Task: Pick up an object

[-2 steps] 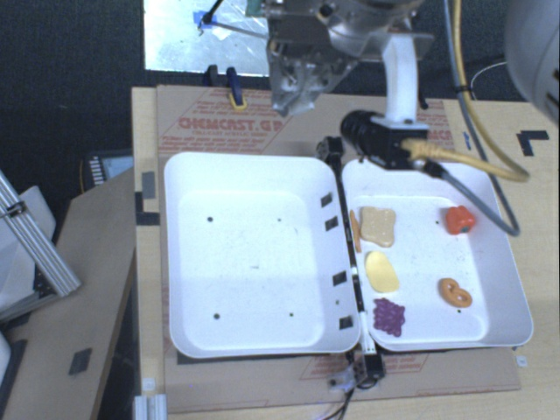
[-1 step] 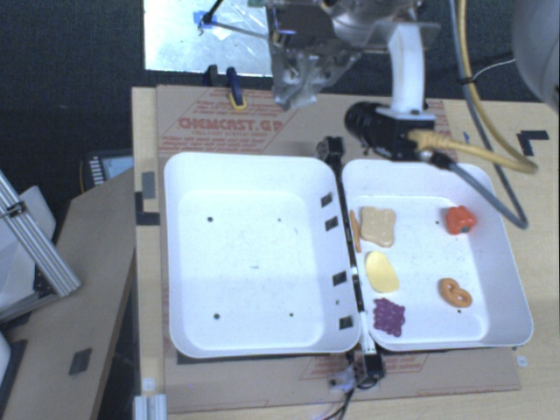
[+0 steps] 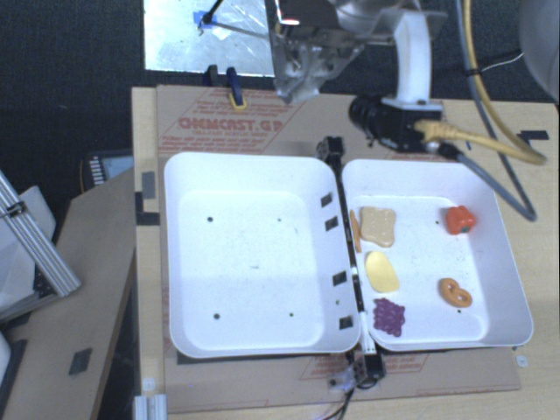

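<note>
The right bin (image 3: 512, 274) holds several toy foods. A tan toast slice (image 3: 378, 226) lies near its left wall, with a thin orange stick (image 3: 355, 229) beside it. Below them are a pale yellow piece (image 3: 381, 272) and a purple grape bunch (image 3: 389, 316). A red-orange fruit (image 3: 459, 220) sits at the far right and a brown pretzel (image 3: 455, 293) lies in front of it. My gripper (image 3: 293, 86) hangs high beyond the bins' back edge, above the cardboard, far from all the food and with nothing seen in it.
The left bin (image 3: 245, 160) stands beside the right one, joined by a black clipped seam (image 3: 337, 226). Yellow and grey cables (image 3: 477, 138) trail over the right bin's back rim. A metal sheet (image 3: 192, 24) lies at the back left.
</note>
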Controlling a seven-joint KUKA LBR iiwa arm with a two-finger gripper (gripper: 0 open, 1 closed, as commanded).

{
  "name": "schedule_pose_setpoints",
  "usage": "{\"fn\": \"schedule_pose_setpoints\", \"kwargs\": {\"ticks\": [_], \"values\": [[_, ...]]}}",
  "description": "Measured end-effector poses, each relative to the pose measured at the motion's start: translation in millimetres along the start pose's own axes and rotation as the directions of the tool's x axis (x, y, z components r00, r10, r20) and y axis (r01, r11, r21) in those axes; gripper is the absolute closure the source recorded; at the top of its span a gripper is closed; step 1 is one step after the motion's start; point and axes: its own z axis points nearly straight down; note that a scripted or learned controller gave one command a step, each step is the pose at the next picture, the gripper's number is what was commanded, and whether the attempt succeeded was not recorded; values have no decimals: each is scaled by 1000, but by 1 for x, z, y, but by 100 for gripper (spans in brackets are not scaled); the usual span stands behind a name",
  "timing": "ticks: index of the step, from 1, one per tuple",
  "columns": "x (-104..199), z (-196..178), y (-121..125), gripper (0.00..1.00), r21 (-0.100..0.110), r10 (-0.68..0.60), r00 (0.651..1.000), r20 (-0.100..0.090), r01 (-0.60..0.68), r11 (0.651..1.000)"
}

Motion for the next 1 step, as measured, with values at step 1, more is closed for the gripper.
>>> {"fn": "schedule_pose_setpoints", "kwargs": {"ticks": [1], "values": [[0, -11, 0, 100, -2, -2, 1000, -2, 2, 1000]]}}
